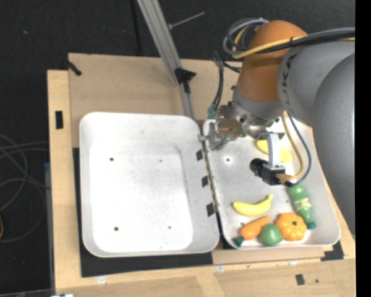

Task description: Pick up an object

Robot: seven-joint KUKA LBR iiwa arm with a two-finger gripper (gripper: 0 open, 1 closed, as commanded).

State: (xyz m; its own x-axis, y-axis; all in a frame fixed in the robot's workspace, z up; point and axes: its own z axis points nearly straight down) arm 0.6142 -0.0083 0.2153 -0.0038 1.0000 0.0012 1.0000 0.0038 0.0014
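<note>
Two shallow white bins seen from above, side by side: left bin (142, 184) and right bin (235, 166). Reaching in from the right, grey arm (321, 73) with orange band (269, 57), with gripper (219, 132) low over the far left corner of the right bin, close to the wall between the bins. Cannot tell whether open or closed (too blurred, and nothing seen held).

Nearer to the camera than the gripper, well apart from it: yellow banana (253, 206), then orange carrot (255, 228), green round fruit (271, 234) and orange pumpkin (291, 226), packed together at the near wall. Just beside the pumpkin, green bottle-like toy (300, 204). To the right of the gripper, yellow piece (284, 153), partly hidden by the wrist.
</note>
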